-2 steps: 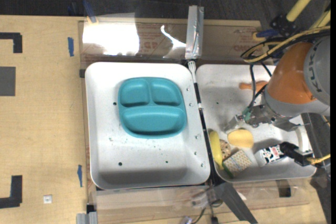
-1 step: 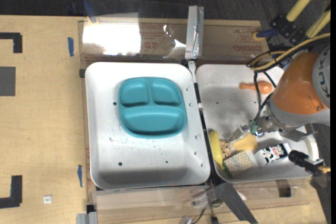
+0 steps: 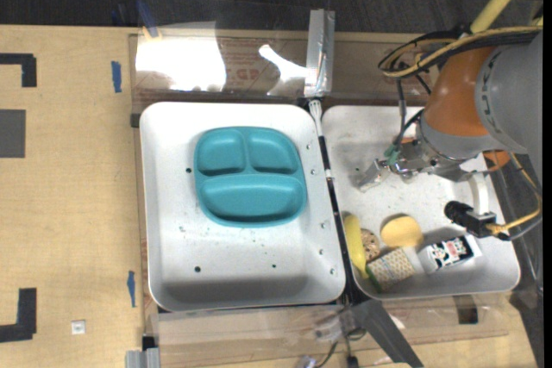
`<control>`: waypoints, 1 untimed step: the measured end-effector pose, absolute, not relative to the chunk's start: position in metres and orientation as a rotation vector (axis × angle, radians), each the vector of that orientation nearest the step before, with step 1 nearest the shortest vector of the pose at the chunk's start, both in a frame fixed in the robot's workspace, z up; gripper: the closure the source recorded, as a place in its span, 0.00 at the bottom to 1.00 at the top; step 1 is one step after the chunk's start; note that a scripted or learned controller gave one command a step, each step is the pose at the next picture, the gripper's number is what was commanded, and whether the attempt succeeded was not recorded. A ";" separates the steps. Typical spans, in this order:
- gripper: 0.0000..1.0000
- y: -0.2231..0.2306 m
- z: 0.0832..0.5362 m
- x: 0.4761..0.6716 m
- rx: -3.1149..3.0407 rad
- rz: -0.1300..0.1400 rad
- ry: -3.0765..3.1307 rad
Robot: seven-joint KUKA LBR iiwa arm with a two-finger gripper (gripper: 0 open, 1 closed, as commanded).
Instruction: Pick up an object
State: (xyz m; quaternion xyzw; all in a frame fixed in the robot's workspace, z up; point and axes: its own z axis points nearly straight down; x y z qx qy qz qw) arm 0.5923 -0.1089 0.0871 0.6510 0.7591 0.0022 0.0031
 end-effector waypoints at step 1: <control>0.00 -0.120 0.088 0.508 1.800 0.004 2.568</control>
